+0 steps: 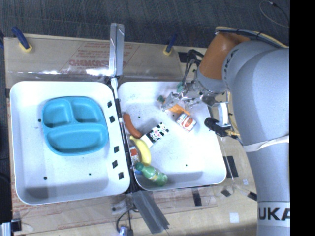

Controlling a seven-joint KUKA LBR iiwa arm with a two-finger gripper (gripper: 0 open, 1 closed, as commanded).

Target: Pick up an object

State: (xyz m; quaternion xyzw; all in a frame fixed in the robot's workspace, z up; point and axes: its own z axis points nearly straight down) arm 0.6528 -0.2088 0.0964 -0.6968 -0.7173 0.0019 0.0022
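Camera view: claw (173,100) tips blurred over orange packet (177,109).

The worktop (59,53) is brown and carries two shallow white bins side by side. The left bin (24,146) touches the right bin (206,166) along a central divider.

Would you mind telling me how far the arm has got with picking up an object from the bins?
Nothing looks picked yet. The gripper is low over the right bin, near an orange item and a small can; whether it has hold of anything cannot be told. The banana, sausage and green bottle lie untouched. Grasping and lifting remain.
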